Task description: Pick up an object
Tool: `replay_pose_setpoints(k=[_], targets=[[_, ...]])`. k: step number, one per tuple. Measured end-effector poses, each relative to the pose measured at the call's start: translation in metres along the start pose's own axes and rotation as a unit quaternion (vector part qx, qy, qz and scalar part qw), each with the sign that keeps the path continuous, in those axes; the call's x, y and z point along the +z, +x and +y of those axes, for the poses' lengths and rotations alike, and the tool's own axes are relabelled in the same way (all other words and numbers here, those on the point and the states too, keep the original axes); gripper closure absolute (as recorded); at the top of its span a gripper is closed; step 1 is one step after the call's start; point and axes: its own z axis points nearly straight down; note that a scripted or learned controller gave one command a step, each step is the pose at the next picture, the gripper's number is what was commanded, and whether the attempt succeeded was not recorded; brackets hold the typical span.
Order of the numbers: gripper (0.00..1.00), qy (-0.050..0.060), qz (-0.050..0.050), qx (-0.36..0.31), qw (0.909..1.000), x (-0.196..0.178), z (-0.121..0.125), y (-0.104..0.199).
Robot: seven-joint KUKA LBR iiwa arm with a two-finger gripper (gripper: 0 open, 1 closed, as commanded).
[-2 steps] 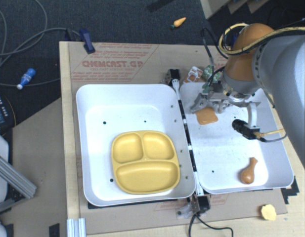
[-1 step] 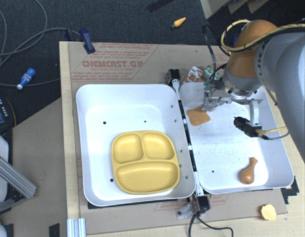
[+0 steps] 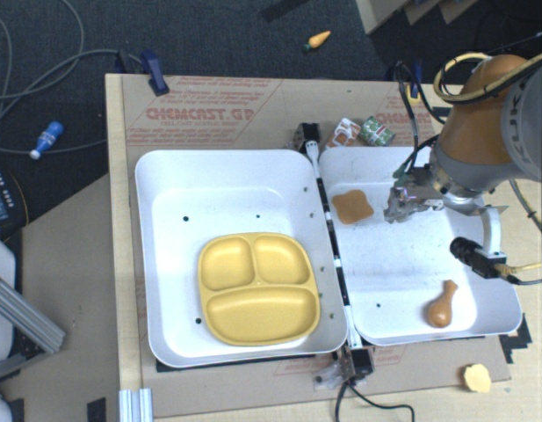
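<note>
Yellow plastic sits nearest: a small yellow piece (image 3: 477,377) on the bench below the right bin (image 3: 402,323), and a divided yellow plate (image 3: 257,288) in the left bin (image 3: 165,236). Brown and drumstick-shaped, a toy chicken leg (image 3: 443,304) lies in the right bin's near corner, well apart from my gripper (image 3: 401,202). Farther in, a flat tan-brown slice like toast (image 3: 351,207) rests by the bin's left wall, just beside my fingertips, not between them. Whether my fingers are apart or together, I cannot tell. My grey wrist reaches in from the right, orange band (image 3: 481,126) above, gripper low over the bin floor. Beyond the bin lie crumpled wrappers (image 3: 363,131).
</note>
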Motion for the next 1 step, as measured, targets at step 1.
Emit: replay_pose_setpoints(k=[1], targets=[[0.0, 0.0, 0.0, -0.002, 1.0, 0.0032, 0.0022, 0.0017]])
